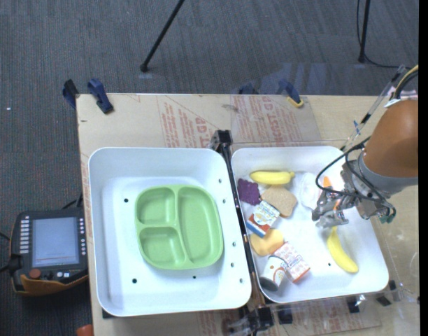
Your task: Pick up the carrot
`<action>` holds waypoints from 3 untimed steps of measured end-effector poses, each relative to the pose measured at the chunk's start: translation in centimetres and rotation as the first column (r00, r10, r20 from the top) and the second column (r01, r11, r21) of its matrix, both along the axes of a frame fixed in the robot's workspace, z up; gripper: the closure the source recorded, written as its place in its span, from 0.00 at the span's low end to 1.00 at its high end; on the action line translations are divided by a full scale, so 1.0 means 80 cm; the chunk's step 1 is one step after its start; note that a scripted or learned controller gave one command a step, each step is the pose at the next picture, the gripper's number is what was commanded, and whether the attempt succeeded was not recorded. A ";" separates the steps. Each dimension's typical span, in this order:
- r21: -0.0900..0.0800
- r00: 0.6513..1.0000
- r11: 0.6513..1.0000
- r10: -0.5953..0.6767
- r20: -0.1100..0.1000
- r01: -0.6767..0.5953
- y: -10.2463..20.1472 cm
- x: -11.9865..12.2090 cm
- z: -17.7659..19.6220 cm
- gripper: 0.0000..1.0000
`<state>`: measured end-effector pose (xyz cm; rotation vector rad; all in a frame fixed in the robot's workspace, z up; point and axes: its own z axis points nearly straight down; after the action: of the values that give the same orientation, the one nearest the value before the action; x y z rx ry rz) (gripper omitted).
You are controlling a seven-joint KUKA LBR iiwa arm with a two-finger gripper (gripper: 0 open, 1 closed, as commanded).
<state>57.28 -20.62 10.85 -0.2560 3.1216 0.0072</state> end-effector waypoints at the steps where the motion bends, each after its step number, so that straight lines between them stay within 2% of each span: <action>1: 0.001 1.000 1.000 0.004 0.005 -0.004 0.002 0.003 0.013 1.00; 3: 0.002 1.000 1.000 0.012 0.018 -0.012 0.006 0.008 0.039 1.00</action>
<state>57.92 -20.12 14.00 -0.2728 3.1020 0.0088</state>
